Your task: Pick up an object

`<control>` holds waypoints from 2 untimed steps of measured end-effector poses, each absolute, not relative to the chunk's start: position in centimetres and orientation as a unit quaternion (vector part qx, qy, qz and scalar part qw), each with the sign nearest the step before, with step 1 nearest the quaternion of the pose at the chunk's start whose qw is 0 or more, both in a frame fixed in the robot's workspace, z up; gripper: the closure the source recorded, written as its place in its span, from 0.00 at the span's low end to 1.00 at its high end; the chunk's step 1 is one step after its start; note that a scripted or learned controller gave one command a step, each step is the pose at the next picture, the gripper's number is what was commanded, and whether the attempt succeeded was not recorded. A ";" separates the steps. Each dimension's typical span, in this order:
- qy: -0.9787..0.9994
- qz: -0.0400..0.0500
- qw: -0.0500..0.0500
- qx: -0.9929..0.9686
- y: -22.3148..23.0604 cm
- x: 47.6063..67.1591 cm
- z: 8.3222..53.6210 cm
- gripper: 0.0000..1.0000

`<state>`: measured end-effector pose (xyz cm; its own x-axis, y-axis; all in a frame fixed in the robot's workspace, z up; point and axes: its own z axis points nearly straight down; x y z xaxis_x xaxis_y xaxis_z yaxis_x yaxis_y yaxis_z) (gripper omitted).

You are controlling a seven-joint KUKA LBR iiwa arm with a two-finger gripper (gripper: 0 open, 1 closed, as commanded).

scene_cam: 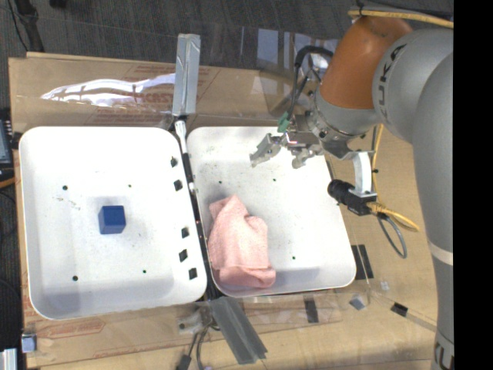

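Pink cloth (240, 243): heaped at the near edge of the right bin (323, 241), close by the divider wall shared with the left bin (46, 230); the soft candidate for the pick.
Blue cube (112, 219): alone on the left bin floor, well apart from every wall; the other candidate.
Gripper (283, 152): poised above the far part of the right bin, fingers spread, nothing between them.
Risk, cloth: likely to bunch or slip; a shallow pinch may lift only a fold and drop it.
Risk, divider: descent at the cloth's left side could strike the wall or its black clips.
Risk, cube: small target across the divider; an off-centre close could nudge it away.
Open room: bare floor between gripper and cloth; wide floor around the cube.
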<state>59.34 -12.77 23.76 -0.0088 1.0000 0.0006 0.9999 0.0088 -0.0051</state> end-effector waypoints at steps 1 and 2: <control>-0.656 0.001 0.001 -0.755 -8.7 62.8 24.8 0.00; -0.658 0.002 0.002 -0.753 -8.6 62.9 25.8 1.00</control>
